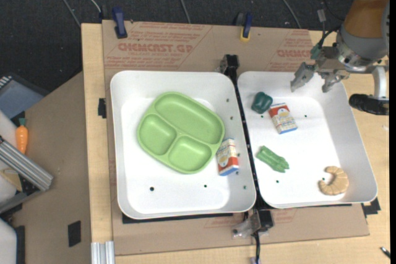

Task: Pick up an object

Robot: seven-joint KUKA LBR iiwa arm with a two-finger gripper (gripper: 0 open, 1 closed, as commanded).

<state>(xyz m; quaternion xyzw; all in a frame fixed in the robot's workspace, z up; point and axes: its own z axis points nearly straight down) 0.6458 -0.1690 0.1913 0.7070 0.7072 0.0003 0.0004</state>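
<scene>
A glossy, lime-green, three-compartment plastic plate is lying in the left white bin, a small milk carton touching its right edge. The right bin is holding another carton, a dark-green pepper, a green pod and a tan croissant. The metal claw is hovering spread open, gripping nothing, over that bin's far edge.

A single fixed camera looks down at a slant on the bench, both white bins fully framed from moderate distance.
</scene>
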